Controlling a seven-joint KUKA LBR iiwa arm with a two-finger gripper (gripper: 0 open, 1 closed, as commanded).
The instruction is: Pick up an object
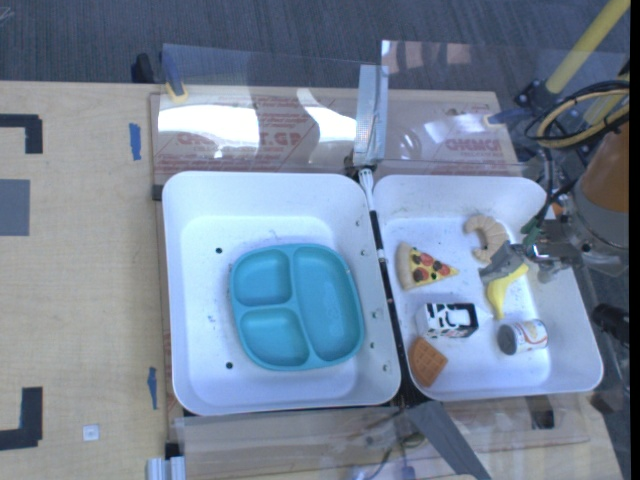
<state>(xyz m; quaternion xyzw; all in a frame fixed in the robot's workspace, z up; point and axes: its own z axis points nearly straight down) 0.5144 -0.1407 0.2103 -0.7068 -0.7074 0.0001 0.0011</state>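
Light wood table (70, 298), grey carpet (300, 8) at top of frame, two white bins (190, 268); gripper (515, 260) over banana (503, 290), jaws state unclear

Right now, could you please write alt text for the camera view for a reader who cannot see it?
The gripper hovers over a yellow banana in the right bin, among a croissant, pizza slice, waffle and small can. The left bin holds a blue divided plate.

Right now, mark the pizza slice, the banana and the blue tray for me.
pizza slice (424, 266), camera view, on its topping.
banana (502, 288), camera view, on its yellow middle.
blue tray (322, 293), camera view, on its large right compartment.
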